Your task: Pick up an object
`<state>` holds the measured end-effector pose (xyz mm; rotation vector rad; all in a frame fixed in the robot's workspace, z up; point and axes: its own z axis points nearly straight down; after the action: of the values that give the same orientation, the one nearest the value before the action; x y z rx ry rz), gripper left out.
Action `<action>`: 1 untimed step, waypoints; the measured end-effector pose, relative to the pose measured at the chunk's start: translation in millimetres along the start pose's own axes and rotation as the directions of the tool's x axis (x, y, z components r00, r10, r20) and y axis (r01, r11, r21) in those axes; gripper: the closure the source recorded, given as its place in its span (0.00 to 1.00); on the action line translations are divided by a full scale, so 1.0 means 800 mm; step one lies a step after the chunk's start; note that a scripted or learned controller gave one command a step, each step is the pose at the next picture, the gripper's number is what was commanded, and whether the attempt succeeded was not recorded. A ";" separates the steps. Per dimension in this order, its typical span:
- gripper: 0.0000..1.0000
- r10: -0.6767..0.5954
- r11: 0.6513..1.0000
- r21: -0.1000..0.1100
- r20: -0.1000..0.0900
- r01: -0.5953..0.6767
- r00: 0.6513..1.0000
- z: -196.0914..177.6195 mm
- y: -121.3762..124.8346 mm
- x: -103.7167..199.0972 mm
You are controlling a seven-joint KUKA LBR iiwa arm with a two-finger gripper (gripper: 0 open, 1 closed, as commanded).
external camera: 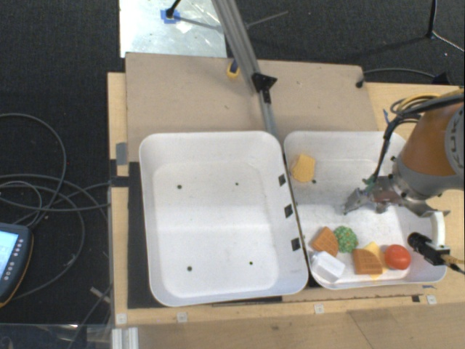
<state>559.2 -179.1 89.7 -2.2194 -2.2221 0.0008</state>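
Your grey arm (434, 151) with its orange band is reaching in from the right over the right-hand white bin (341, 147), and its gripper (361, 199) is hanging low above the bin's bare floor, roughly mid-bin; whether it is released or clenched you cannot tell from this angle, and nothing is showing between its tips.

You are looking at the candidate objects lying apart from the gripper. A yellow block (304, 168) is sitting alone near the bin's upper left corner, close to the wall shared with the neighbouring bin. The rest are clustering along the near edge: an orange wedge (325, 241) just beside a green bumpy ball (345, 238), a white piece (328, 267) lying at the near left corner, a tan waffle-like piece (368, 261) touching a small yellow wedge (373, 249), and a red ball (397, 256) sitting just right of those two.

The left-hand white bin (156, 151) is lying alongside, its floor showing a few small dark dots
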 end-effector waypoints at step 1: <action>1.00 0.000 1.000 -0.005 0.001 0.000 1.000 -0.015 0.001 -0.001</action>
<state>560.4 -179.7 101.8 -2.2218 -2.2253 -0.0035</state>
